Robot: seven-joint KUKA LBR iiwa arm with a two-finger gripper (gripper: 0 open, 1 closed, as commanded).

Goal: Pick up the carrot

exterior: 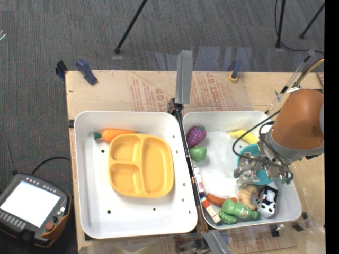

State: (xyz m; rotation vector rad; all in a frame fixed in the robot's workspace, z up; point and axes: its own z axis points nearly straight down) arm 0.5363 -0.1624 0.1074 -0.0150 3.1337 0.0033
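The carrot (pixel 115 134), orange with a dark green stub at its left end, lies in the left bin (pixel 90 194) against the far edge of a yellow divided plate (pixel 141 164). My gripper (pixel 258 172) hangs low over the right bin (pixel 222 163), far to the right of the carrot, just above a teal object (pixel 249 153) and a tan croissant-shaped toy (pixel 247 194). The orange wrist band (pixel 299 119) and the gripper body hide what lies directly beneath.
The right bin holds purple grapes (pixel 195 135), a green pepper (pixel 198 153), a yellow banana (pixel 243 136), a red-orange sausage shape (pixel 216 199), a green toy (pixel 237 210), a black-and-white cow toy (pixel 268 202) and a marker (pixel 199 183). A divider rail (pixel 186 157) separates the bins.
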